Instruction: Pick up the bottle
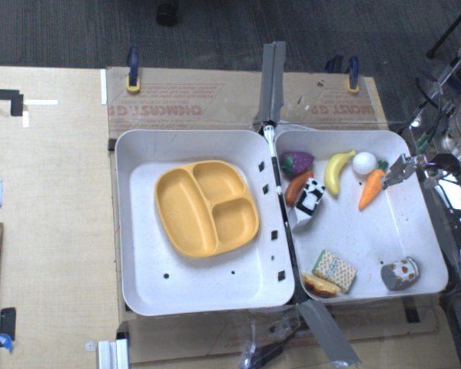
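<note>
The arm [446,167] was mostly cut off at the right edge, a tangle of grey parts and cables that was hard to read. Its gripper [402,171] reached over the right bin's [403,225] upper right part, just beside the carrot [371,188]. Whether it was spread or pressed together could not be told. Nothing could be seen in it.

The bottle [308,199], white with black patches, lay in the right bin near its left wall, well apart from the gripper. Its lower end was blurred against the white floor. A red-orange item [297,187] touched its upper side, too small to identify, with purple grapes [296,161] above that. A banana [336,171] and a white ball [363,162] lay between the bottle and the carrot. Near the front wall sat a patterned cracker [335,268], partly covering a brownish piece [320,285], and a small can [400,273] lying on its side.

The left bin [138,206] held a yellow divided plate [207,206].

Both bins rested on cardboard [192,98] fixed with two blue clamps [132,79] to a pale wooden bench [46,206]. Dark carpet [215,14] lay beyond.
</note>
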Available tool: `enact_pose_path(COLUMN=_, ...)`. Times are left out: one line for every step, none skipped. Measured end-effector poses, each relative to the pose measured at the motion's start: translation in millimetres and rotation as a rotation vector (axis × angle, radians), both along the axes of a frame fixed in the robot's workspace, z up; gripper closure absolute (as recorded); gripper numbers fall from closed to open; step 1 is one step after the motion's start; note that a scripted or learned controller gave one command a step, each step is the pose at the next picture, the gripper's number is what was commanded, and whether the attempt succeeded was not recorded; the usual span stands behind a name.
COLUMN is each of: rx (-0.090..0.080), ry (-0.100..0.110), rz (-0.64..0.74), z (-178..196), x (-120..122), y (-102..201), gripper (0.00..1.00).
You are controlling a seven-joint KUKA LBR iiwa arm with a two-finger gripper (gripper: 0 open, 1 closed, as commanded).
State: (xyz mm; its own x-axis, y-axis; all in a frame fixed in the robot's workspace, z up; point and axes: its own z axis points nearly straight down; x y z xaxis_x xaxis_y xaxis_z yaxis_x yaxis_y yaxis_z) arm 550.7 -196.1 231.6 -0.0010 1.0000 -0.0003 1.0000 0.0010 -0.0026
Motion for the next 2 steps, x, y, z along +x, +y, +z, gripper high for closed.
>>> enact_pose_path(rx=-0.001, ry=-0.002, rz=0.071, z=48, x=5, y=27, gripper=0.0)
enact_pose_path(rx=0.0, ry=0.002, rz=-0.279, z=-73, x=-44, y=74, gripper=0.0)
